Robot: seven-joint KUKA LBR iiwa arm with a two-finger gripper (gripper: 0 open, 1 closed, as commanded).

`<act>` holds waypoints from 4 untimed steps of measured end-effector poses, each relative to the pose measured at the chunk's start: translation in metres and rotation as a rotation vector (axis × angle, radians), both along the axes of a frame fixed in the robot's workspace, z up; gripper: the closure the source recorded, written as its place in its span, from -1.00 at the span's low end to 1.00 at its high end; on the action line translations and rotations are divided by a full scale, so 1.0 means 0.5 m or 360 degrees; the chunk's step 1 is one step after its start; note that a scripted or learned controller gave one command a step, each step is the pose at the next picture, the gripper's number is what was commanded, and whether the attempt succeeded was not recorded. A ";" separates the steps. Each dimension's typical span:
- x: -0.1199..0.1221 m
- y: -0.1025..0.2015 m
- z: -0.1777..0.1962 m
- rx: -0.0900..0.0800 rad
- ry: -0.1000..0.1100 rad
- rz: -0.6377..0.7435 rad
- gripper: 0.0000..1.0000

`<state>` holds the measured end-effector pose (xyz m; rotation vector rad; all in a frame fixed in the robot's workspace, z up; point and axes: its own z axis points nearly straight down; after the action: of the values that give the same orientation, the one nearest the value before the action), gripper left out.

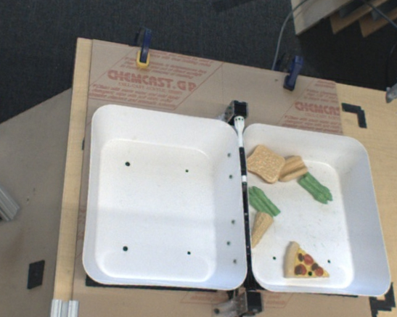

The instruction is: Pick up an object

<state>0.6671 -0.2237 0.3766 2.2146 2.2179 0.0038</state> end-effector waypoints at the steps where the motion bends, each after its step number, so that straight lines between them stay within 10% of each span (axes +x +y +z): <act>1: 0.000 0.001 0.095 -0.0001 -0.0003 0.0001 -1.00; 4: 0.000 0.001 0.256 -0.0001 -0.0001 0.0000 -1.00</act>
<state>0.6669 -0.2233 0.5048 2.2141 2.2173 0.0037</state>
